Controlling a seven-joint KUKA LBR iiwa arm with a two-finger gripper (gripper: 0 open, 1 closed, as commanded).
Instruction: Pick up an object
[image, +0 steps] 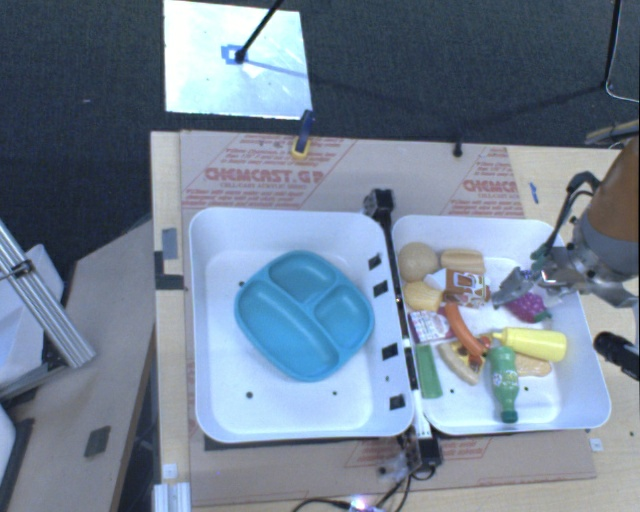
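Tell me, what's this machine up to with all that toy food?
A robot arm reaches in from the right, its gripper low over the right bin, just above a bunch of purple grapes. That bin also holds a yellow bottle, a green bottle, a carrot and other toy food. The left bin holds a blue divided plate. I can't tell that it has grabbed anything.
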